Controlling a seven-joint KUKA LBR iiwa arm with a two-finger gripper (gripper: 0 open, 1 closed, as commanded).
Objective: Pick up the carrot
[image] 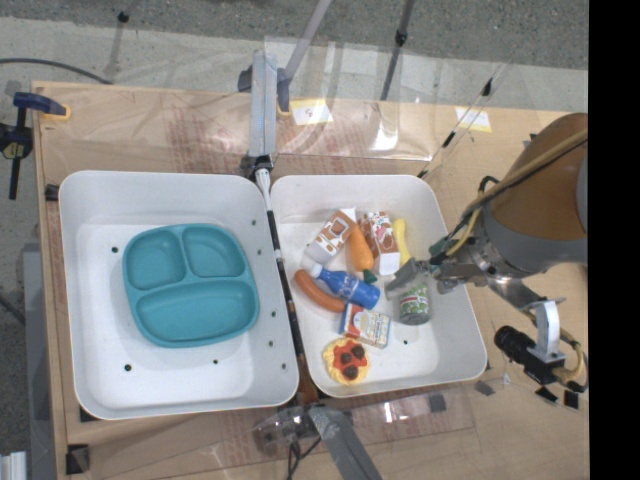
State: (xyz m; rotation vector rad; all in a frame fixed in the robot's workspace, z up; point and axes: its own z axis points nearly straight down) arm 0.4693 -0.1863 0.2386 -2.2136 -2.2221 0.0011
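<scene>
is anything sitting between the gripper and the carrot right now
Yes. The gripper is over the right bin, beside a small can. The carrot lies further left in the pile, with a red-and-white carton and a yellow piece between them. A blue bottle lies just below the carrot.

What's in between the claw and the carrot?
In the camera view, a small carton and a yellow piece lie between the claw and the carrot, all in the right bin.
</scene>
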